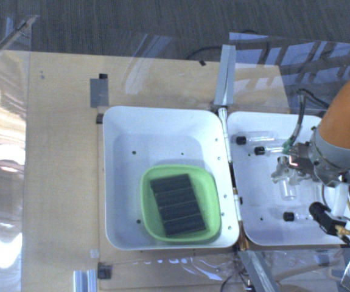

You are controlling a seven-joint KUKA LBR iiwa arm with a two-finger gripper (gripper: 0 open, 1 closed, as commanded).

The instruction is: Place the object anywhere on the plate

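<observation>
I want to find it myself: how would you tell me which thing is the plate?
Look at the two white bins side by side and take the left bin. In its near half sits the plate, a green square with rounded corners. A dark ribbed block lies on it, and it is the one bright green thing on the bench.

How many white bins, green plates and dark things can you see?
White bins: 2
Green plate: 1
Dark ridged object on the plate: 1
Total: 4
</observation>
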